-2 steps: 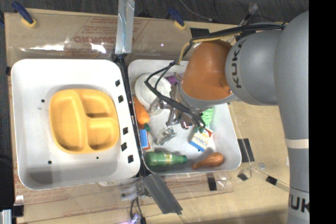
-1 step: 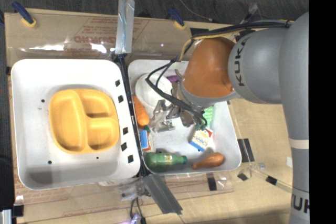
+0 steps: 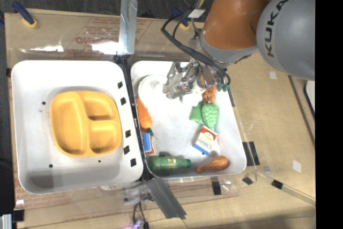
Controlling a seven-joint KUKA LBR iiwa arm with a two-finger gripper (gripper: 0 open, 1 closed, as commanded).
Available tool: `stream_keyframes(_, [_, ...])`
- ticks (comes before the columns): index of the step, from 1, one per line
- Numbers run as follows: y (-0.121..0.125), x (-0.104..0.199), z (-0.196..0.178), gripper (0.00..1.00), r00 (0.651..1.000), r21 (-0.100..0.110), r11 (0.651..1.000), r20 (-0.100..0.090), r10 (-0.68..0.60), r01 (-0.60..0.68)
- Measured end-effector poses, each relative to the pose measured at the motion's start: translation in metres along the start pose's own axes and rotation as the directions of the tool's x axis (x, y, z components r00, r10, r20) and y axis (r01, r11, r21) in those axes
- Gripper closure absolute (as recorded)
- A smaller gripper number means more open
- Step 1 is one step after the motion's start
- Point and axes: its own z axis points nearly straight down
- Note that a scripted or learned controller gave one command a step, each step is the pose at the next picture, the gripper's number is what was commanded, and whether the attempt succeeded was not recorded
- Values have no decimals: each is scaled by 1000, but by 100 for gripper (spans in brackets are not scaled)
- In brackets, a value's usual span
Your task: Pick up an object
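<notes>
1. Along the near wall of the right bin (image 3: pixel 239 143) lie a green bottle (image 3: pixel 169 163) on its side and, toward the near right corner, a brown drumstick-shaped toy (image 3: pixel 213 164).
2. Just beyond them sits a small white and red carton (image 3: pixel 205 140), tilted. A small blue item (image 3: pixel 148 143) lies against the bin's left wall.
3. Farther in, a green bunch of grapes (image 3: pixel 207 113) lies right of centre, and an orange carrot (image 3: pixel 143 115) lies along the left wall.
4. An orange-brown toy (image 3: pixel 209 94) sits just past the grapes, close under the wrist.
5. The gripper (image 3: pixel 180 83) hangs over the far part of the right bin, above a white dish (image 3: pixel 150 85) near the far left corner. I cannot tell whether its fingers are spread or pressed together, and nothing shows between them.
6. The left bin (image 3: pixel 32 131) carries a yellow divided tray (image 3: pixel 86 121).
7. My judgement: the arm is choosing a target. The grapes or the carton look best, with clear floor on their left side. Descend straight down, centre the fingers across the narrow axis, and keep away from the bin walls, which would block one finger at the carrot or bottle.
</notes>
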Motion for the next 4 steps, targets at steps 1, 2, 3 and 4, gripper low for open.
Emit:
stream_keyframes(1, [-12, -27, 16, 100, 995, -1, 995, -9, 95, -95])
stream_keyframes(2, [-31, -57, -34, 100, 984, 1, 984, -7, 176, -176])
stream_keyframes(3, [-5, -8, -22, 100, 1000, -3, 1000, -11, 4, -4])
stream_keyframes(4, [-4, -9, -33, 100, 1000, -2, 1000, -7, 0, 0])
